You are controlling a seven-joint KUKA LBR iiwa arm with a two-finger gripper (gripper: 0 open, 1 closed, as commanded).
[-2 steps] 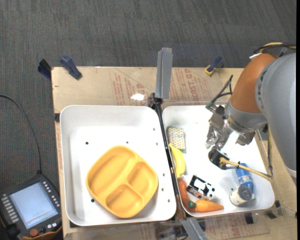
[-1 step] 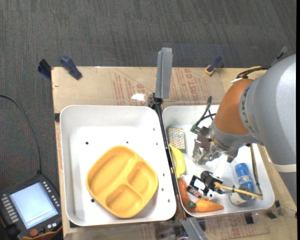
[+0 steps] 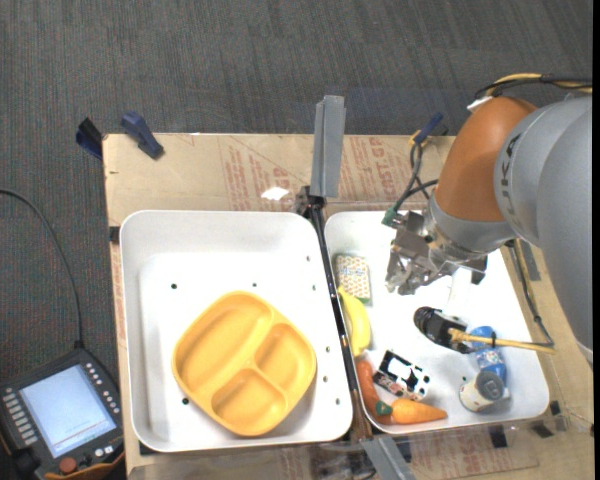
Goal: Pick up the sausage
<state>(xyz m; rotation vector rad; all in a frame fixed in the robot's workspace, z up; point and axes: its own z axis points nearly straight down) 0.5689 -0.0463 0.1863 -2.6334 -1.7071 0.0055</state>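
Closest to the camera is the arm (image 3: 540, 188), big and grey with an orange band, reaching in from the right so it can hang over the right bin (image 3: 525, 268). Its gripper (image 3: 408, 270) points down over a bare white spot near the top of that bin. I cannot tell if the gripper is open or closed. What I take for the sausage (image 3: 366, 380) is the small reddish thing lying flat by the left wall of the right bin, low down, just below the banana (image 3: 356, 320). It sits tight in the pack, with a toy car (image 3: 402, 375) just beside it and a carrot (image 3: 415, 411) at its lower end. The gripper is well apart from it, so I think the pick has not started. It would need to go down and left. The wall and the 2 close toys may make the grab hard. A yellow plate (image 3: 245, 363) with 3 parts lies in the left bin (image 3: 140, 238), out of the way.
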